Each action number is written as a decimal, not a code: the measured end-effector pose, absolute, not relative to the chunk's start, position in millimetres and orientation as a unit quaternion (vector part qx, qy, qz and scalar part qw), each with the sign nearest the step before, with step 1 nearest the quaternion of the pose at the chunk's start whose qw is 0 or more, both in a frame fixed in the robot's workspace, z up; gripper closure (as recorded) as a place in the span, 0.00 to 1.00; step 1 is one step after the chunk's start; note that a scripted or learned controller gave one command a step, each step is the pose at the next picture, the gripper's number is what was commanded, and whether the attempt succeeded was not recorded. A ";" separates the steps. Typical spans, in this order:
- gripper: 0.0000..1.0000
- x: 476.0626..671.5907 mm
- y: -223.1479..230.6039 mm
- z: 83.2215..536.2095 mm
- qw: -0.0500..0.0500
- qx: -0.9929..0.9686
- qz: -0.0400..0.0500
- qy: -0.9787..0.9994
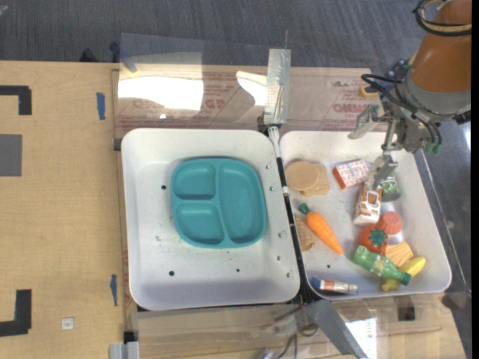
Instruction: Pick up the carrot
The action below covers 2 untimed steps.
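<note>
Over the right white bin [438, 223], near its far right corner, hangs the metal two-finger claw [388, 161]; whether it is spread or closed I cannot tell. Nearer, among other toy food, the orange plastic carrot with a green top [322, 228] lies by the bin's left wall. A teal divided plate [218, 201] sits in the left white bin [142, 223].

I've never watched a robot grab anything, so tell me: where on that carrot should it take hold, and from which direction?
Probably the thick orange middle of the carrot, coming straight down from above. It lies flat and slanted on the bin floor, green top toward the divider, so closing across its width suits it. Open floor on both long sides leaves room.
</note>
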<state>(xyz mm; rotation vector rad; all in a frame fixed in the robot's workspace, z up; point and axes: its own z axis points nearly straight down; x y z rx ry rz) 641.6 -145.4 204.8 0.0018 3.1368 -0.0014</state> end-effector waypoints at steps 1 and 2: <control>0.00 567.7 -81.3 184.2 0.001 0.000 0.001 1.000; 0.00 525.1 -91.5 95.2 0.004 0.051 0.000 0.999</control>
